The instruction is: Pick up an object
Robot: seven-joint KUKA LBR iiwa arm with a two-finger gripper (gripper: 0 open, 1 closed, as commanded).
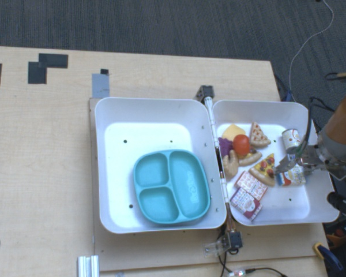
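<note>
The right bin (294, 209) holds several toy foods: a red tomato (241, 145), a yellow piece (233, 131), two pizza slices (258, 135) (265, 168), a tan bread-like piece (230, 165), two red-and-white cartons (251, 184) (245, 202) and a silver can (290, 137). My gripper (292, 167) reaches in from the right and sits low over the bin's right side, just below the can. A small red, white and blue packet (286, 179) lies right under it; whether it is gripped is hidden.
The left bin (118, 131) holds a blue three-compartment plate (172, 186). A clamp (205, 92) sits at the top of the ridge between the bins, another (230, 240) at the bottom. Cables run at the far right.
</note>
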